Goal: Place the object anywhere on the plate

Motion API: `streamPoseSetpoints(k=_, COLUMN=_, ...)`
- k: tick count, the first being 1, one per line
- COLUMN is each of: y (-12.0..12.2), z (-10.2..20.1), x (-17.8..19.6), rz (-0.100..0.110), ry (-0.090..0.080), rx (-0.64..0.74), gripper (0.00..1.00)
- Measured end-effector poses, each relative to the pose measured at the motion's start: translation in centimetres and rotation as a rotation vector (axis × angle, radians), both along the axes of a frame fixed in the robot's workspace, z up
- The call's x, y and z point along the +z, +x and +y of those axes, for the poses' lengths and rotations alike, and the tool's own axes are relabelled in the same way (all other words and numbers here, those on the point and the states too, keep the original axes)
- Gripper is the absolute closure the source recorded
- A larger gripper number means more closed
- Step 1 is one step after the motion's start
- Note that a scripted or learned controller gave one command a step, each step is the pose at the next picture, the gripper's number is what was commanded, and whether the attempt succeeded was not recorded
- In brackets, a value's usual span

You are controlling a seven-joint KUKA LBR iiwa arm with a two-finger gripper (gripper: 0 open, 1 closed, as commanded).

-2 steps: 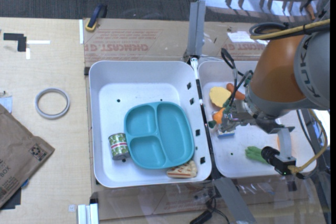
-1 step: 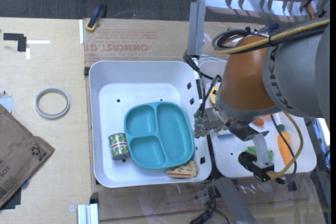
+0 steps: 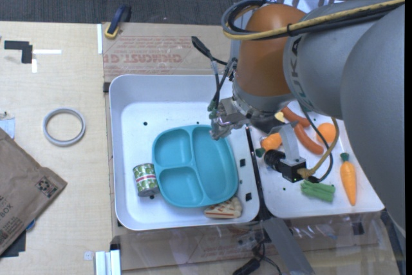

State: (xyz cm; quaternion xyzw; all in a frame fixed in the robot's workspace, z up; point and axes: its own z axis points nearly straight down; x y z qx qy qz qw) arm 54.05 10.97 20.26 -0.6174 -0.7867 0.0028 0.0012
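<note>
1. The arm (image 3: 335,55) fills the upper right of the frame, its orange band above the wrist
2. The table (image 3: 51,74) carries two white bins; the left bin (image 3: 122,138) sits at centre, the right bin (image 3: 360,203) at lower right
3. The teal plate (image 3: 193,167), three compartments, lies in the left bin with nothing on it
4. The end effector (image 3: 220,125) hangs at the plate's upper right edge; I cannot tell how far it is open or whether it holds anything
5. Candidate objects: a small can (image 3: 146,178) just left of the plate, a sandwich-like piece (image 3: 224,208) at its lower edge, carrots (image 3: 348,180) in the right bin
6. Judgement: placement is not done; an object must yet land on the plate
</note>
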Motion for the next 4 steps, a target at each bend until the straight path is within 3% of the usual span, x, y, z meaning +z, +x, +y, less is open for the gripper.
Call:
streamPoseSetpoints(k=1, y=-5.7, z=-2.5, x=-1.3, rz=0.001, ry=0.002, rx=0.208, gripper=1.0)
streamPoseSetpoints(k=2, y=-6.3, z=5.2, x=-0.9, rz=-0.002, ry=0.002, rx=0.441, gripper=1.0)
streamPoseSetpoints(k=3, y=-6.3, z=-2.1, x=1.5, rz=-0.002, ry=0.004, rx=0.637, gripper=1.0)
streamPoseSetpoints(k=4, y=3.5, z=1.0, x=4.0, rz=-0.002, ry=0.004, rx=0.673, gripper=1.0)
